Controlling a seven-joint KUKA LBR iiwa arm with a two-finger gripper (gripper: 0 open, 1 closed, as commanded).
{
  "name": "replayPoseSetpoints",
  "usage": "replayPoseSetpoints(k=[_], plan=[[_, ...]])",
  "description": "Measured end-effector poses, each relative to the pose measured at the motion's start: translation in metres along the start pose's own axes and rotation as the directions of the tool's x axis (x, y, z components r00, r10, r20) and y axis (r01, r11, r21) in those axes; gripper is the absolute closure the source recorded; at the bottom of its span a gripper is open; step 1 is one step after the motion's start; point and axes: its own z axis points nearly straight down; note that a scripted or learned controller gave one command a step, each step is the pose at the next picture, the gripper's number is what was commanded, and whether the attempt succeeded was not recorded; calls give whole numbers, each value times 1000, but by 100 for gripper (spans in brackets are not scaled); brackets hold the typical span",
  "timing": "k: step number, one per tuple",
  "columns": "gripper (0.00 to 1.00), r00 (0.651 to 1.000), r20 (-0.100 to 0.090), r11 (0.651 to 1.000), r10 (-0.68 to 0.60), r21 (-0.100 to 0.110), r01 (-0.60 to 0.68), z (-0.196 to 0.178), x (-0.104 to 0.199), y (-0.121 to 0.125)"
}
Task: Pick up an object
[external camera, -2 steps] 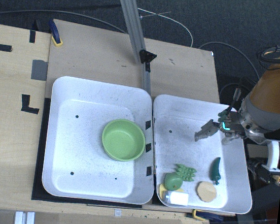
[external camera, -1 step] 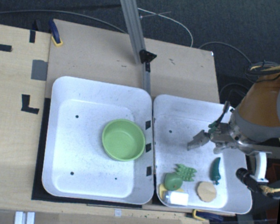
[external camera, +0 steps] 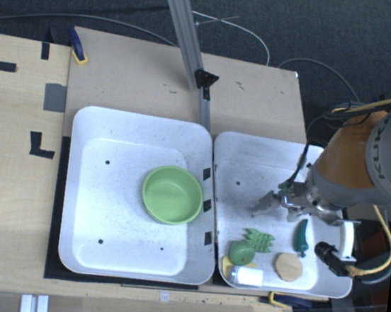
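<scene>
Claw point(external camera: 264, 205) hangs low over the right bin point(external camera: 253, 152), fingers spread, holding nothing; green toy point(external camera: 258, 239) lies just below it. No writing legible.

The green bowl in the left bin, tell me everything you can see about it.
The green bowl is round, pale lime green, and looks like smooth plastic with a thick rim. It stands upright, mouth up, with nothing visible inside. It sits on the floor of the left bin, toward that bin's right side, near the wall shared with the right bin. Only the bin floor touches it; the gripper is over the other bin.
</scene>
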Motion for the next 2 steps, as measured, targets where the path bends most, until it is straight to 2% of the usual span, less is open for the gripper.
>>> replayPoseSetpoints(k=[1,2], plan=[[0,1000,3,1000,0,-7,0,39,0,0],[100,1000,0,1000,-1,-5,1,28,1,0]])
